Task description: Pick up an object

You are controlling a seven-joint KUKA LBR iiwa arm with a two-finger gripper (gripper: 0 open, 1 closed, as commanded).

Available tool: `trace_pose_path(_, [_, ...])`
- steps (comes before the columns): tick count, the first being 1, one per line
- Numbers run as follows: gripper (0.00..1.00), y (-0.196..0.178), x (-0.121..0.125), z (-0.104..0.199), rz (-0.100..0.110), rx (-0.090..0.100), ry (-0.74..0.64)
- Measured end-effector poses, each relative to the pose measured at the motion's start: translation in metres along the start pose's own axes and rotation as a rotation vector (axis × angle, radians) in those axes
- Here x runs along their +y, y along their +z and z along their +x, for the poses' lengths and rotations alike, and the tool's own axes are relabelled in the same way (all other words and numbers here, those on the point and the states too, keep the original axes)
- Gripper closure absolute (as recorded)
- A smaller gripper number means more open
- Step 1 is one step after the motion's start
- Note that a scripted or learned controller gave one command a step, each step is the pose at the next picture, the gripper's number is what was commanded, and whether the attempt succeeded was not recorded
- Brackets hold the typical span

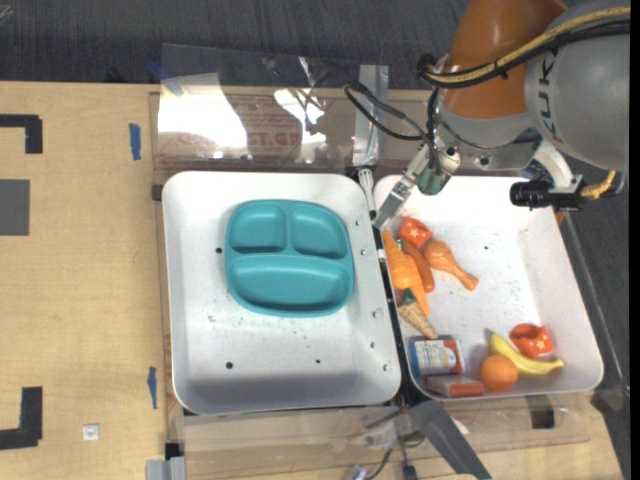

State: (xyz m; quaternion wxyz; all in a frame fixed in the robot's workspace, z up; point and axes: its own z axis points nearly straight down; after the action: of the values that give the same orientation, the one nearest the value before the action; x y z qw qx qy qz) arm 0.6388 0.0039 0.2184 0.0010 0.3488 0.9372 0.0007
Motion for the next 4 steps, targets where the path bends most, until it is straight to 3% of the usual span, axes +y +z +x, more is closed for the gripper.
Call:
trace_pose_path(1, [0.00,0.033,-0.078,-0.035,0.003,0.000,0.081])
trace_pose_path(2, [0.00,0.109,-0.141,-0.024,0.006,0.004,0.020])
trace_pose_path(3, [0.00,0.130,-0.123,-0.063,-0.003,-0.005,0.147])
trace_pose_path(4, [1.00,0.116,-0.121,-0.066,-0.009,-0.017,0.145])
